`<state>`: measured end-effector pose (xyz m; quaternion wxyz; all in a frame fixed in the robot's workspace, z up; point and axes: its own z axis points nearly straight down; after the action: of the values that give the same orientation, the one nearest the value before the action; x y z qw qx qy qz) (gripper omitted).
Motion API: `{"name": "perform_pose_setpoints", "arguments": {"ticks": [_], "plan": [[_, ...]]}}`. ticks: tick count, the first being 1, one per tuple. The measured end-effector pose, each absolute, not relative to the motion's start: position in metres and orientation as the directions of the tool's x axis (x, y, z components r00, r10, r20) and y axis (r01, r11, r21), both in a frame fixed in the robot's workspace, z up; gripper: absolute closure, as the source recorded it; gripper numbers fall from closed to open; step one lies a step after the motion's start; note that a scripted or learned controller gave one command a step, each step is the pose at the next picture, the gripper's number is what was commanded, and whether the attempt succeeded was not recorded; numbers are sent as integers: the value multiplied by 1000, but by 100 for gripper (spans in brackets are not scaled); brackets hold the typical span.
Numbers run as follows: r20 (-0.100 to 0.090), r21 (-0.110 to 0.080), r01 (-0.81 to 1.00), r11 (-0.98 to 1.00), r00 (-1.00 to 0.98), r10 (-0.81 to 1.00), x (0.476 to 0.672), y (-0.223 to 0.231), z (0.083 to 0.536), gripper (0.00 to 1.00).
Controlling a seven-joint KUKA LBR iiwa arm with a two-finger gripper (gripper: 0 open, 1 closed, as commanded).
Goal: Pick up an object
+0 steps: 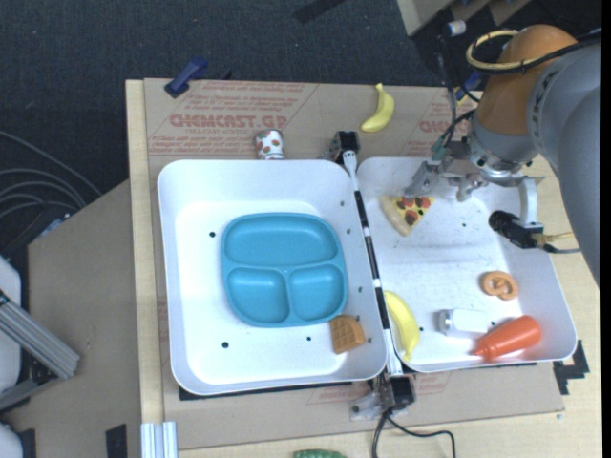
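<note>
Camera view gives us the jaws (427, 181) low over the right bin (535, 256); we cannot tell how they are set. Just below and left of them lies the pizza slice (404, 212), a flat wedge with dotted toppings, its long axis slanted, tip pointing down-left. Farther out we see a ridged pretzel (497, 284), a smooth orange carrot (507, 338) and a banana (402, 324) against the bin's left wall.

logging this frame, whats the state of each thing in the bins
pizza slice: flat in right bin, gripper right over it
blue divided plate: upright in left bin
banana: against the divider
carrot: lying on its side
pretzel: lying flat
cracker: beside the plate
</note>
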<state>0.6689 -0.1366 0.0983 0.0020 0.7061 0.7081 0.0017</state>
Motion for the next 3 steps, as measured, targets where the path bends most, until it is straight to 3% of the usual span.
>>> {"name": "perform_pose_setpoints", "arguments": {"ticks": [1,2,3], "plan": [[-2,8,1000,4,-4,1000,670,-137,109,100],[-2,7,1000,4,-4,1000,669,-136,109,0],[-3,10,1000,4,-4,1000,670,-136,119,100]]}}
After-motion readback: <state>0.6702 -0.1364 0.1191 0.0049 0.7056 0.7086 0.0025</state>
